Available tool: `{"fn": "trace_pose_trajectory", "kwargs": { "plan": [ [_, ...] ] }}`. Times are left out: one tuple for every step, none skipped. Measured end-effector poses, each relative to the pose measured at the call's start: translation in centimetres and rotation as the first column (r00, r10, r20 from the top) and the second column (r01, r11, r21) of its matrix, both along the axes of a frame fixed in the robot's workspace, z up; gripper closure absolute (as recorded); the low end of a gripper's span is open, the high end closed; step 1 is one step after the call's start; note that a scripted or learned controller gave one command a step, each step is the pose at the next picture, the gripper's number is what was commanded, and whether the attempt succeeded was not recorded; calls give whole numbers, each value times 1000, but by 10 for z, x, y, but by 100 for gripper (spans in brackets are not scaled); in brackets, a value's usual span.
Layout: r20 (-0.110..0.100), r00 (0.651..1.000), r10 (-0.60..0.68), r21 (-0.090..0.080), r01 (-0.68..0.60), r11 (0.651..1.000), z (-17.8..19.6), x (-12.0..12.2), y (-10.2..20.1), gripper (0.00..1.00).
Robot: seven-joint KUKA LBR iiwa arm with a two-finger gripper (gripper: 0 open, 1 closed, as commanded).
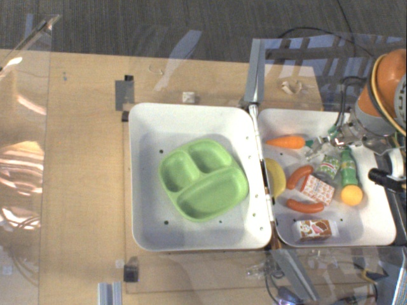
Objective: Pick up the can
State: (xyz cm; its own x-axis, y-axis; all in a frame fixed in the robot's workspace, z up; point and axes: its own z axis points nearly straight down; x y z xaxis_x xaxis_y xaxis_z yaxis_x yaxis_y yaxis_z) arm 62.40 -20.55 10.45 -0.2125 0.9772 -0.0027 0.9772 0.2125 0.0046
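Where the clutter in the right bin is thickest, the can sits among the other pieces, its label showing green, red and white. Whether it stands or lies is hard to tell. A green bottle is just to its right, and an orange ball-shaped fruit lies at the bottle's near end. On the can's near side is a red-and-white carton, touching or almost touching it. A red sausage lies to the carton's left and a second sausage nearer still. A carrot lies toward the far left of this bin, a yellow banana runs along its left wall, and a small brown-and-white box rests by the near wall.

The gripper hangs over the bin's far right part, just beyond the can and the bottle top — open or closed, I cannot tell, and nothing is seen held in it. The arm, grey with an orange band, enters from the right.

The left bin holds a green divided plate, well apart from the can.
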Motion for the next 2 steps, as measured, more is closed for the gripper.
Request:
{"fn": "trace_pose_trajectory", "kwargs": {
  "plan": [
    [15, 1000, -21, -2, 21, 1000, -12, -16, 1, 0],
    [28, 999, -18, -7, 18, 1000, 3, -13, 0, 100]
  ]
}}
